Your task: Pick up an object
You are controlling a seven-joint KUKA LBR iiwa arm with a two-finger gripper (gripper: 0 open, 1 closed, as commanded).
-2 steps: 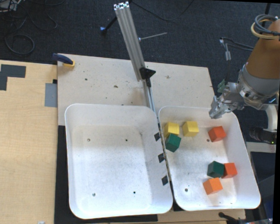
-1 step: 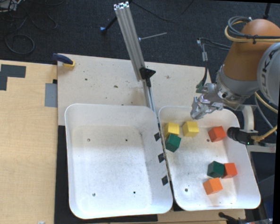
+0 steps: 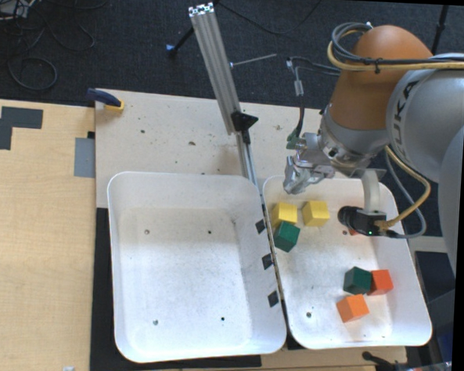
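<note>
Six blocks are lying in the right bin (image 3: 411, 329): an orange block (image 3: 353, 307) nearest, a dark green block (image 3: 358, 280) touching a red-orange block (image 3: 381, 282) behind it, then a green block (image 3: 287, 236) touching a yellow block (image 3: 287, 214), with another yellow block (image 3: 316, 212) just beside. Farthest back, the tool (image 3: 297, 181) is hovering above the yellow pair, gripping nothing, though I cannot tell its opening.

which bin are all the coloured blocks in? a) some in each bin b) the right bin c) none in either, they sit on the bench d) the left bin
b: the two yellow blocks, two green blocks and two orange blocks all lie inside the right bin, below the gripper.
</note>
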